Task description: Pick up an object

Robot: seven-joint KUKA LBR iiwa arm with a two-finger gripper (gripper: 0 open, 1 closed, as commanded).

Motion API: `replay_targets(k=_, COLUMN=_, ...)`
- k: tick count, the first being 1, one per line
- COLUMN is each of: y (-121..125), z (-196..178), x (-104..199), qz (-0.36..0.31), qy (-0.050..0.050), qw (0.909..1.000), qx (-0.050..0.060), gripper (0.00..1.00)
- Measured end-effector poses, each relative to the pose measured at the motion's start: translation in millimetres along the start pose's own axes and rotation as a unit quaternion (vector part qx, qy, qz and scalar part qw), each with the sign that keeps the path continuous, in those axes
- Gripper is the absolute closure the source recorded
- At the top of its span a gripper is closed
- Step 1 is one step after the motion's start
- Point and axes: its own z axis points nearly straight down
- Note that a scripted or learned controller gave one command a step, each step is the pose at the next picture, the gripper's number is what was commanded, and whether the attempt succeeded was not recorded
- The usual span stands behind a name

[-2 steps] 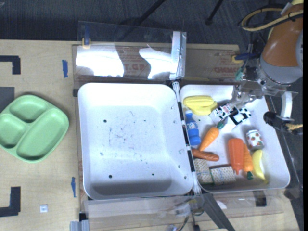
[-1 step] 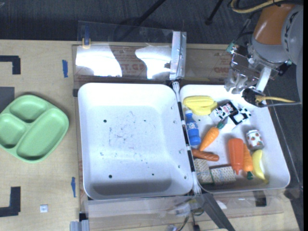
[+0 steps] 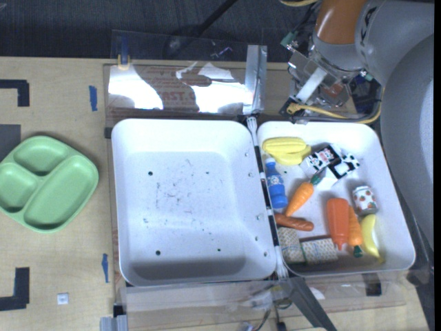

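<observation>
Arm: the grey arm with its orange band [image 3: 342,16] comes in from the upper right and sits above the far edge of the right-hand bin, past its rim.
Gripper: the wrist end [image 3: 311,88] hangs over the bench just beyond the right bin's back wall, amid yellow cabling; whether it is spread or closed I cannot tell from here, and nothing shows in its grasp.
Right bin: the shallow white bin on the right [image 3: 396,205] holds all the small objects.
Far end of it: a yellow banana-shaped plastic toy [image 3: 284,149] lies near the back left corner, with a black-and-white patterned toy [image 3: 331,161] just to its right.
Left wall: a blue bottle-shaped toy with a white label [image 3: 275,185] lies along the divider.
Middle: a small orange toy carrot with a green top [image 3: 302,196] lies tilted, and a reddish-orange sausage-like toy [image 3: 295,222] sits just below it.
Right side: a tall orange block-shaped toy [image 3: 337,222], a small white cup-like toy with coloured spots [image 3: 364,198] and a slim yellow curved toy [image 3: 371,235] by the right wall.
Near end: a flat beige speckled piece [image 3: 311,248].
Left bin: the larger white bin on the left [image 3: 186,192] shows faint scuff marks on its floor.
Bench: a pale green divided plastic plate [image 3: 45,183] rests on the wooden bench top, well to the left of both bins.
</observation>
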Motion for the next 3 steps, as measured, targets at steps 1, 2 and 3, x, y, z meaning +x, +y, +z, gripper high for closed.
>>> replay_targets(k=1, y=-83.4, z=60.9, x=15.3, qz=0.186, qy=-0.001, qw=0.9825, qx=0.002, gripper=1.00)
replay_targets(k=2, y=-68.8, z=38.3, x=68.2, qz=0.295, qy=0.001, qw=0.9555, qx=0.000, gripper=1.00)
replay_targets(k=3, y=-39.1, z=-137.4, x=33.8, qz=0.185, qy=-0.001, qw=0.9828, qx=0.001, gripper=1.00)
